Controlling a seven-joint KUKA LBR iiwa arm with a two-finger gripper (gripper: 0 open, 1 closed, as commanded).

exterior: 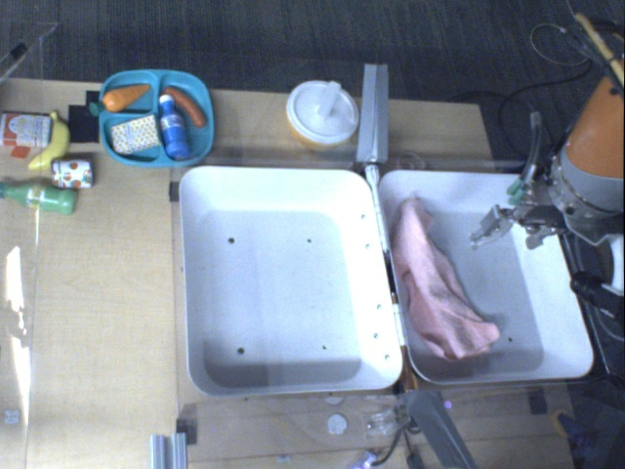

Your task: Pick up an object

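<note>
A pink cloth (437, 286) lies in the right bin (547, 360); the fingers (485, 230) hover above, spread wide.

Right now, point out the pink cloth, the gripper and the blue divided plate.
pink cloth (435, 286): camera view, middle of its folds, in the right bin.
gripper (508, 223): camera view, midway between its fingertips, over the right bin.
blue divided plate (200, 130): camera view, on its right rim.

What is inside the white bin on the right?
Inside the shallow white right bin lies a crumpled pink cloth, along its left side. Whatever is under the cloth is covered. The two-finger gripper hangs over the bin's upper right.
</note>
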